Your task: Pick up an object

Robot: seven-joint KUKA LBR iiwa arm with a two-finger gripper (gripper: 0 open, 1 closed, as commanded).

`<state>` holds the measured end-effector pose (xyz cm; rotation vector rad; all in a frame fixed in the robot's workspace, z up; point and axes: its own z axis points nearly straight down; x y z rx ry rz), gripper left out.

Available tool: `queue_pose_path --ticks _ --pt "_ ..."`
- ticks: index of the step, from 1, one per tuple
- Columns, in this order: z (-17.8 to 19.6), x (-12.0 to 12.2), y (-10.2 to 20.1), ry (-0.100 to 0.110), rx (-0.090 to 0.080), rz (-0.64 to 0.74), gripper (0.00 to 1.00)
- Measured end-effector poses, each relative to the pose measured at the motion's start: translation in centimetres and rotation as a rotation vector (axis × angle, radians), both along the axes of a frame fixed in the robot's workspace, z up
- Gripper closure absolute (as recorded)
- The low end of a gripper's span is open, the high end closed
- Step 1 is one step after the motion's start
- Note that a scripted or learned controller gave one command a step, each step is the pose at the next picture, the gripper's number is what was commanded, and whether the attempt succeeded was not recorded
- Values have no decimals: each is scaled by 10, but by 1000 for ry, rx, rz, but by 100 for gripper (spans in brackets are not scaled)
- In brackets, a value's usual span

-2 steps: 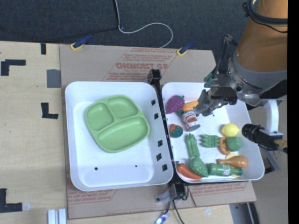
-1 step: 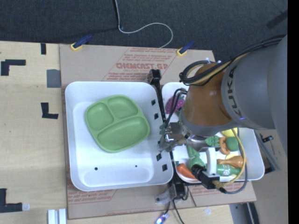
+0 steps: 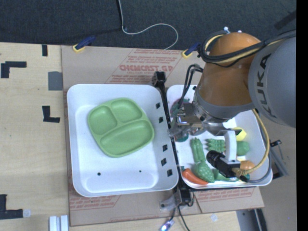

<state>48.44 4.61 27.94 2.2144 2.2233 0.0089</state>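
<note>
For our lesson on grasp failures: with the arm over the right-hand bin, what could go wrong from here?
1. The green plastic toy vegetables and the orange carrot-shaped toy lie crowded together, so the gripper may nudge them or catch two.
2. The gripper hangs near the inner wall of the right shallow white bin and might strike it.

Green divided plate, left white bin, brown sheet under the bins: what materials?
Green divided plate: likely moulded plastic with a satin finish, given its uniform colour and soft rounded ridges. Left white bin: probably plastic too, smooth with rounded corners and a faint sheen. Brown sheet: looks like cardboard, matte with red print.
</note>
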Motion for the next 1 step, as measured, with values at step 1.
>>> queue_pose_path --ticks 1 --pt "108 2 -23 -6 -1 -4 100"
